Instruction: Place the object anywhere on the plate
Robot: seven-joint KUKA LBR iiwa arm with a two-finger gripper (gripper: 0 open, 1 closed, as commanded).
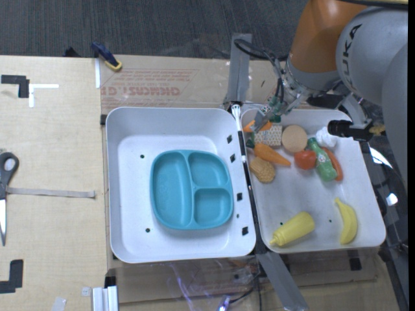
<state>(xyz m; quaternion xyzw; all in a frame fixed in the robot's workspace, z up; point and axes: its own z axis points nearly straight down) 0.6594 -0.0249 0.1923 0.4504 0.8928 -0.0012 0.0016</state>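
Spanning the frame, one pale wooden surface (52,225) carries two shallow white bins side by side. The left bin (130,238) holds one teal plate (192,189) with three compartments, lying flat near its middle. The right bin (369,212) holds the loose play food, none of it touching the plate.

One grey arm (369,37) with an orange band reaches in from the upper right, bent down so the wrist tilts toward the far left corner of the right bin. The jaws (267,116) sit low over that corner, just above a cluster of items; how far apart they stand cannot be told, nor whether anything is between them.

Counted by size in the right bin: one yellow mustard bottle (293,230) lying on its side near the front edge; one banana (347,221) to its right; one green bottle (322,159) tilted beside a red-orange item; one carrot (272,154) lying across the cluster; one round tan disc (294,138); one ridged cracker-like piece (262,168) by the bin's left wall; one tomato (305,160) touching the green bottle; and one pale speckled block (269,136) directly under the jaws.

Outside the bins, one pair of scissors (6,173) lies on the left, and one blue-and-yellow clip (106,55) lies at the far edge.
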